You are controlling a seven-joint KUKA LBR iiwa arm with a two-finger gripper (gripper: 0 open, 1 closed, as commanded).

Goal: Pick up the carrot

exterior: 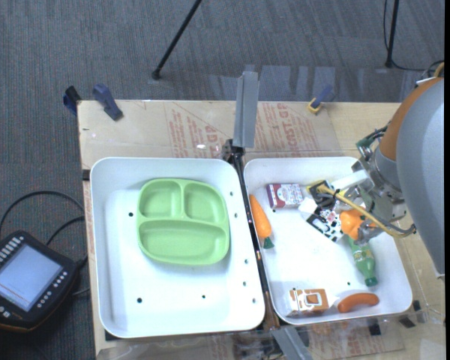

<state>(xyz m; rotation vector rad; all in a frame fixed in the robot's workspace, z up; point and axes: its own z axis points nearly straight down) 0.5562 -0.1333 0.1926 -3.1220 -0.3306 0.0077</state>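
The carrot point(260, 220) is seen lying against the left wall of the right bin point(326, 315), long way running up and down the frame. The gripper point(360, 201) is placed well to its right. Whether anything is held cannot be told.

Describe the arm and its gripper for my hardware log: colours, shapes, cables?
The arm is a bulky, rounded grey body with an orange band above the wrist. The wrist section is metallic grey, with thin yellow cables looping toward the gripper, which is dark.
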